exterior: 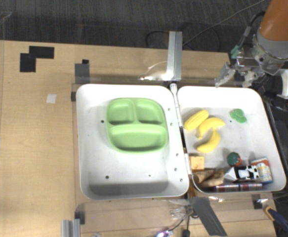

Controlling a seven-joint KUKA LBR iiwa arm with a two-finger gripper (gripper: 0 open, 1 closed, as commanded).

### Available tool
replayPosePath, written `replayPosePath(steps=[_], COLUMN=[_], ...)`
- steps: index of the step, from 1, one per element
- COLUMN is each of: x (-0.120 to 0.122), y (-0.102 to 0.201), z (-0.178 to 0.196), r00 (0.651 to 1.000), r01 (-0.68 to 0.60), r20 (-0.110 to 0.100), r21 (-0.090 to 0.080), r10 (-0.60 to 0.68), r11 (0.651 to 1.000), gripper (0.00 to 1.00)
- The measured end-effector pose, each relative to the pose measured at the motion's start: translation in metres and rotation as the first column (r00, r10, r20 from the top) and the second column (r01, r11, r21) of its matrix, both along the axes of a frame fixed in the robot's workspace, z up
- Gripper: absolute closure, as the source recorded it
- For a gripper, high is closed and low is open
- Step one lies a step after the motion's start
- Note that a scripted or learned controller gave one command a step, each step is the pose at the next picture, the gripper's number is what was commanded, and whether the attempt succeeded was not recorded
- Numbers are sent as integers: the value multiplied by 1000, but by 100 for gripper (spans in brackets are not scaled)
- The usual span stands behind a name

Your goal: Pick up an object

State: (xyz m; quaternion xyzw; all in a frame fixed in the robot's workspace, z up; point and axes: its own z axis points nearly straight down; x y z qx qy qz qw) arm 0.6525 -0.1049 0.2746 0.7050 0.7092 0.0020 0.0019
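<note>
The right bin (262,107) holds the loose objects. Three yellow banana-shaped pieces (209,127) lie near its middle, and a small green leafy piece (238,115) sits toward the back right. Along its front edge lie a tan cube (197,162), a brown piece (209,176), a dark green and red item (233,158), a black-and-white carton (246,172) and a small can (264,171). My gripper (236,77) hangs above the back rim of the right bin, apart from every object, its fingers spread open with nothing between them.
The left bin (92,172) holds a green divided plate (136,124). A metal post (175,58) stands behind the seam between the bins. Cables run behind the bench at the right.
</note>
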Motion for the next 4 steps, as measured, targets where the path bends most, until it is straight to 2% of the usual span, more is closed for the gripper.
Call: replayPosePath(steps=[1, 2, 3, 4], x=[-68, -81, -78, -49], y=[2, 7, 10, 47], z=[-88, -184, -172, -38], r00=[998, 972, 972, 987], r01=[-60, -233, -235, -162], r20=[-2, 9, 16, 1], r21=[0, -4, -2, -1], r10=[60, 233, 235, 162], r11=[998, 972, 972, 987], gripper=[0, 0, 100, 100])
